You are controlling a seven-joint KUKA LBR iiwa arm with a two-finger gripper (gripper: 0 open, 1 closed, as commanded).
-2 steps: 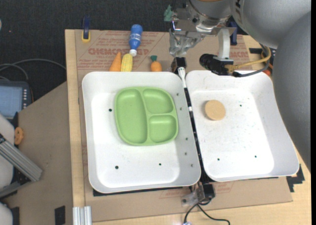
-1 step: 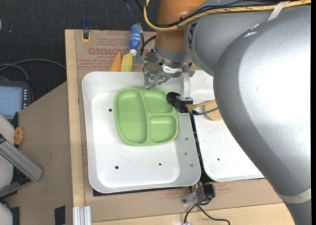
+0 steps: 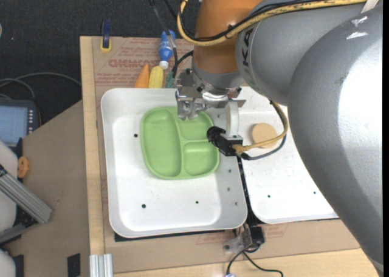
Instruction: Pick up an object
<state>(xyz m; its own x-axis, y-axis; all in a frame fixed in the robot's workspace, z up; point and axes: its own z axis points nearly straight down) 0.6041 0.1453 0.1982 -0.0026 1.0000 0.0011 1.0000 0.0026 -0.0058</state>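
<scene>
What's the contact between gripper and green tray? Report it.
Cannot tell. In the camera view the gripper hangs over the far rim of the green tray in the left bin, but the slanted view settles neither contact nor a gap.

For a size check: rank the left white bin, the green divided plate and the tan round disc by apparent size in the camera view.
1. left white bin, largest.
2. green divided plate, lying in it.
3. tan round disc in the right bin, smallest; the cable hides part of it.

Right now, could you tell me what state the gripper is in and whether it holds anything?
Gripper: cannot be told; it sits low over the far edge of the green divided plate in the left bin.
</scene>
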